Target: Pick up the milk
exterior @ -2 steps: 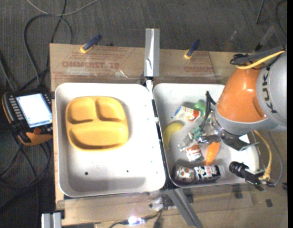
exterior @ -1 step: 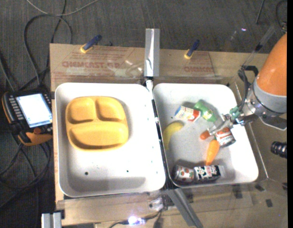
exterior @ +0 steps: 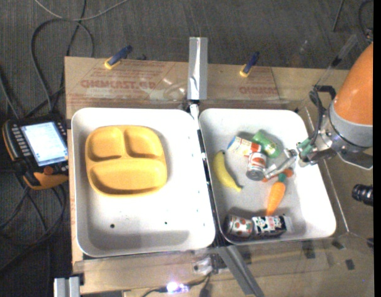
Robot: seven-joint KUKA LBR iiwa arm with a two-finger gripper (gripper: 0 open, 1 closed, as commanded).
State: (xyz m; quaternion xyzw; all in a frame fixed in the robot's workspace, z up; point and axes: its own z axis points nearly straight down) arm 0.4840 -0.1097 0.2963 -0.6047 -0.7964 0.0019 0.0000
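Note:
The milk (exterior: pixel 239 145) is a small white carton with red print, lying in the upper middle of the right bin (exterior: pixel 314 218). A green can (exterior: pixel 267 143) lies against its right side and a red-and-white can (exterior: pixel 257 163) just below it. My gripper (exterior: pixel 278 167) reaches in from the right and hangs low over the spot between the red-and-white can and the leafy top of a carrot (exterior: pixel 275 197). It is a short way right of and below the milk, apart from it. Nothing is seen in its grasp.
A banana (exterior: pixel 226 171) lies at the right bin's left side. A dark packet with a tomato picture (exterior: pixel 256 225) lies along its front wall. The left bin (exterior: pixel 116 228) holds a yellow divided plate (exterior: pixel 126 159). A handheld pendant (exterior: pixel 37 144) sits off the bench at left.

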